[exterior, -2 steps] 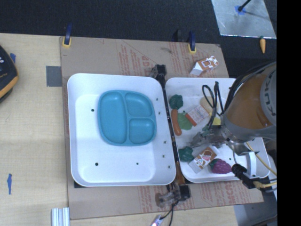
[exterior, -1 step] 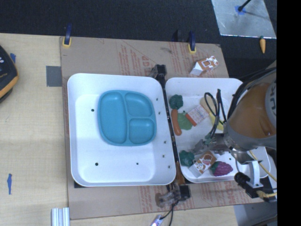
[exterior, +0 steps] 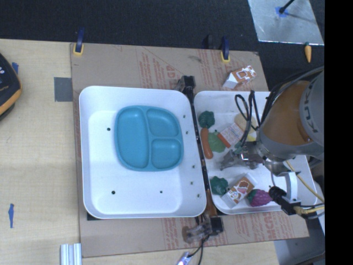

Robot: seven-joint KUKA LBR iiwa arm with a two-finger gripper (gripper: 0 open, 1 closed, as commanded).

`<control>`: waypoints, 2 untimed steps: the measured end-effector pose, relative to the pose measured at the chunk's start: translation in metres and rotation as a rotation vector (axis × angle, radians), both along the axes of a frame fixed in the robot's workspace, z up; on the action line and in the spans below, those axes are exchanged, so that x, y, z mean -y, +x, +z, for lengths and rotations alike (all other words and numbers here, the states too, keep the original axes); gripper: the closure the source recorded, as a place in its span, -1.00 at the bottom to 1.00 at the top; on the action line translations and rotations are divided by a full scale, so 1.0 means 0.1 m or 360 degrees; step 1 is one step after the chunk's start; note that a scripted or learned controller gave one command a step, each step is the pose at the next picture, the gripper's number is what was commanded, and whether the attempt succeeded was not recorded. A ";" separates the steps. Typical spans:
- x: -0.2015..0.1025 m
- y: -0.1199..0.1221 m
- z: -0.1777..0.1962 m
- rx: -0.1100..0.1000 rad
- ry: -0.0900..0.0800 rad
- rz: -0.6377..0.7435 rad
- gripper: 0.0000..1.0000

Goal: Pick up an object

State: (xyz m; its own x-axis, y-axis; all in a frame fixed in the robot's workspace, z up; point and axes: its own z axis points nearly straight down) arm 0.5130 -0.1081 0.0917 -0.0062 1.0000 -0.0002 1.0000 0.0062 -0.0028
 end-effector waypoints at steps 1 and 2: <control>0.26 0.57 0.00 0.0002 0.0001 -0.0003 -1.00; 0.14 1.24 0.01 0.0002 0.0002 -0.0003 -1.00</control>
State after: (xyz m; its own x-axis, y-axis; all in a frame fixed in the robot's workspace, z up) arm 0.6371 -0.1221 0.0923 -0.0042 1.0000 0.0008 1.0000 0.0042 -0.0018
